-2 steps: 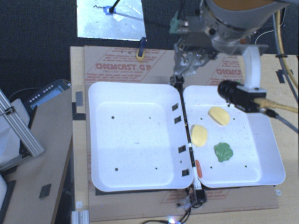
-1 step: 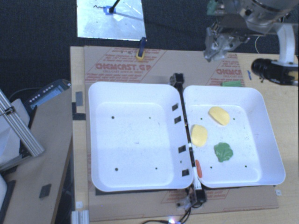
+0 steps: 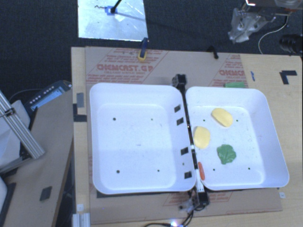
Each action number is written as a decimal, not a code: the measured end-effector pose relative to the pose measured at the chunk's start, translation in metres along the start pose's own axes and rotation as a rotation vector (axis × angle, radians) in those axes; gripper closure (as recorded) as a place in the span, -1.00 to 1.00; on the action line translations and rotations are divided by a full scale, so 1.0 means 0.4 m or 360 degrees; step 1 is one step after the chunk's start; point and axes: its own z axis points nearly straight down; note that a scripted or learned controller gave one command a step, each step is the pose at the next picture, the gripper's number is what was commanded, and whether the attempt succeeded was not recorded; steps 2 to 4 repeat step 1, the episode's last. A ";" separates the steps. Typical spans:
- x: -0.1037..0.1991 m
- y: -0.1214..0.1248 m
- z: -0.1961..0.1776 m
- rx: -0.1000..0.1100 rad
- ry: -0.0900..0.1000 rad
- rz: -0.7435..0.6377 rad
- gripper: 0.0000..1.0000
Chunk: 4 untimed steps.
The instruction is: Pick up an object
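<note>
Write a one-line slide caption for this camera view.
Gripper raised beyond the bench; right bin holds two yellow pieces and a green one.

Surroundings: bench on dark carpet.
Brown printed cardboard sheet (image 3: 142, 67) covers the bench top; dark blue-grey carpet (image 3: 38, 32) beyond; a shiny foil-like sheet (image 3: 111, 13) lies on the floor at top.

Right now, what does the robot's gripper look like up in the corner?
The gripper is a pale grey, metallic-looking piece with a blocky body above it. A thin light cable loops beside it, against dark carpet. Finer markings are too blurred to read.
</note>
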 end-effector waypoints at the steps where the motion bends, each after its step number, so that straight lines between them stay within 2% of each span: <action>1: -0.186 0.121 -0.008 -0.0003 -0.0001 -0.0002 1.00; 4: -0.186 0.121 -0.008 -0.0003 -0.0001 -0.0002 1.00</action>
